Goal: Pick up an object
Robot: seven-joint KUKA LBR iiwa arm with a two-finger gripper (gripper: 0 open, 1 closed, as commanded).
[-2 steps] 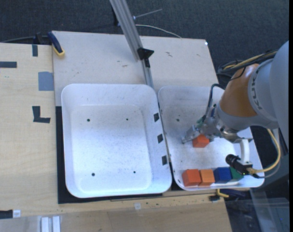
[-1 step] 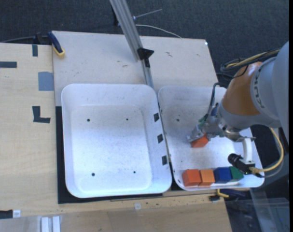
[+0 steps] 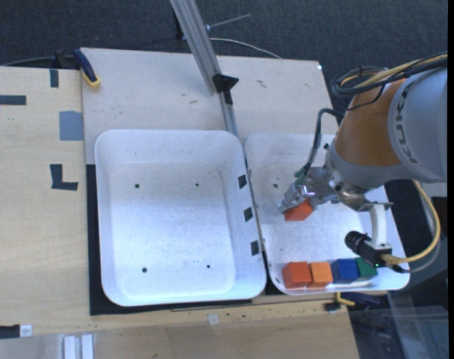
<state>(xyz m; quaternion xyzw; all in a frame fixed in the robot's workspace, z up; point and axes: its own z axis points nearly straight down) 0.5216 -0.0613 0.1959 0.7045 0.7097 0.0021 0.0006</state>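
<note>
My gripper (image 3: 299,203) hangs over the middle of the right bin (image 3: 271,152), reaching in from the right. An orange-red block (image 3: 298,212) sits between its metal fingers, and the gripper is shut on it. Whether the block touches the bin floor or is lifted a little, I cannot tell. Along the right bin's near edge lie a red-orange block (image 3: 295,274), an orange block (image 3: 321,273), a blue block (image 3: 345,269) and a green block (image 3: 366,269) in a row.
The left bin (image 3: 167,215) stands beside the right one, with black clips on the shared wall. A slanted metal rail (image 3: 200,40) rises behind the bins. A black cable connector (image 3: 359,243) hangs off the arm above the row of blocks.
</note>
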